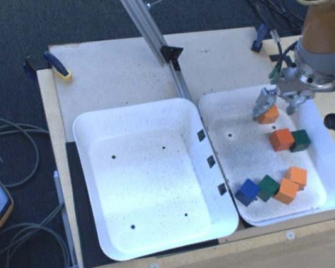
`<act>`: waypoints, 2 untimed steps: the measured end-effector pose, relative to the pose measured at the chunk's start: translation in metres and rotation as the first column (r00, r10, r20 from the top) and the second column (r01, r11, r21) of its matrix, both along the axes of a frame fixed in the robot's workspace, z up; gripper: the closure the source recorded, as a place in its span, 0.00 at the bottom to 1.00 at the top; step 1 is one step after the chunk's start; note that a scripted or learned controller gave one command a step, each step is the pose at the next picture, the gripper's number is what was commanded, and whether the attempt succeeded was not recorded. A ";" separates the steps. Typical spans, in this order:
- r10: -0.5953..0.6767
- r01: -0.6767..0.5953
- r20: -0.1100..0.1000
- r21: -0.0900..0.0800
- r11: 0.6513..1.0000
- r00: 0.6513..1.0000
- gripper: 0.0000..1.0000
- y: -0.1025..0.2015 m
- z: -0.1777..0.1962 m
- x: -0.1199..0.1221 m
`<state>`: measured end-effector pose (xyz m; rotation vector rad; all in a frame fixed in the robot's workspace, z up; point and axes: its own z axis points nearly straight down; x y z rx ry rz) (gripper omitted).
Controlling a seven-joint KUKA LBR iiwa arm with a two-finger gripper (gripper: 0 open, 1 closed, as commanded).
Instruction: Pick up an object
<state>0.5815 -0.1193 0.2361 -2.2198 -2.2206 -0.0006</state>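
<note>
Look to the right-hand shallow white bin (pixel 329 189) and you will find the grey arm with its orange band (pixel 324 15) reaching in from the right, its metal two-finger gripper (pixel 275 104) down at the bin's upper part. A small orange block (pixel 269 115) sits right at the gripper's left finger, partly covered by it; you cannot tell from this angle whether the block is truly between the fingers or just beside them, nor whether the gripper is open or closed. Just below, near the bin's middle, a second orange block (pixel 281 140) lies touching a dark green block (pixel 299 140) on its right. Along the bin's lower edge you have a cluster: a blue block (pixel 248 191) at the left, a green block (pixel 268 186) touching it, then an orange block (pixel 286 191) and another orange block (pixel 297 176) pressed together at the right. The left-hand shallow white bin (pixel 98 173) lies beside it, the two rims meeting at the middle, both resting on the pale wooden tabletop (pixel 113 75). A slanted metal pole (pixel 142 20) crosses the tabletop above the bins, and black cables (pixel 5 151) trail over the dark carpet on your left.
</note>
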 end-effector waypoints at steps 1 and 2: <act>-0.006 0.006 0.003 -0.005 1.000 1.000 0.00 -0.066 0.011 -0.017; 0.000 0.000 -0.007 0.001 1.000 1.000 0.00 -0.082 -0.128 0.020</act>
